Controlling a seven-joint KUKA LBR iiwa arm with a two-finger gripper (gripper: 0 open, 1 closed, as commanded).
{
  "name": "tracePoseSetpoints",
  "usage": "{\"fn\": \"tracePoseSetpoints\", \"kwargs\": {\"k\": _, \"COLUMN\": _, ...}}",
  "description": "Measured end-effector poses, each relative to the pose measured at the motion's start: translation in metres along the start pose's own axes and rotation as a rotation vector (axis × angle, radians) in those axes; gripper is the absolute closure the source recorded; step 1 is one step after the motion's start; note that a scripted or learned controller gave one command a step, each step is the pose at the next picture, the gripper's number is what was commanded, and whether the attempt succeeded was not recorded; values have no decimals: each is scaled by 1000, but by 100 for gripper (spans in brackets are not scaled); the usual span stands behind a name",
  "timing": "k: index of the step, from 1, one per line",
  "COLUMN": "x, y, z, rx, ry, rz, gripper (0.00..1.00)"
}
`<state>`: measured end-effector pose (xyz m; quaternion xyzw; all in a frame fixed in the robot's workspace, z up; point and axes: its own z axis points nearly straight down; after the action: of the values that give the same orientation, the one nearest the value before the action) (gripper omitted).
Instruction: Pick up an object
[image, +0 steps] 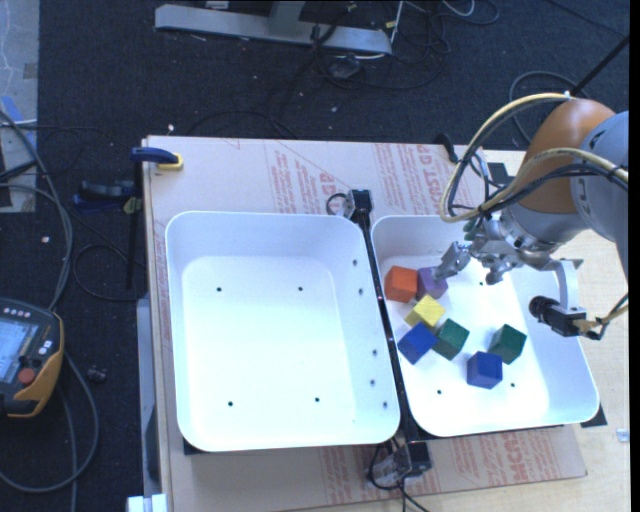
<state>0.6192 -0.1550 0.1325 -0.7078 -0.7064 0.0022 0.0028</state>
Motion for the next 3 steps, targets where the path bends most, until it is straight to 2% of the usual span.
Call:
{"fn": "tracePoseSetpoints", "kwargs": {"k": 1, "x": 19, "y": 4, "z": 21, "rx": -16, "ry": -3, "rz": -89, "gripper": 0}}
{"fn": "tracePoseSetpoints", "kwargs": {"k": 2, "x": 27, "y": 21, "z": 26, "rx": -19, "ry": -2, "rz": -40, "gripper": 0}}
{"fn": "tracePoseSetpoints", "kwargs": {"k": 3, "x": 29, "y": 22, "z": 14, "rx": -23, "ry": -1, "rz": -42, "gripper": 100}}
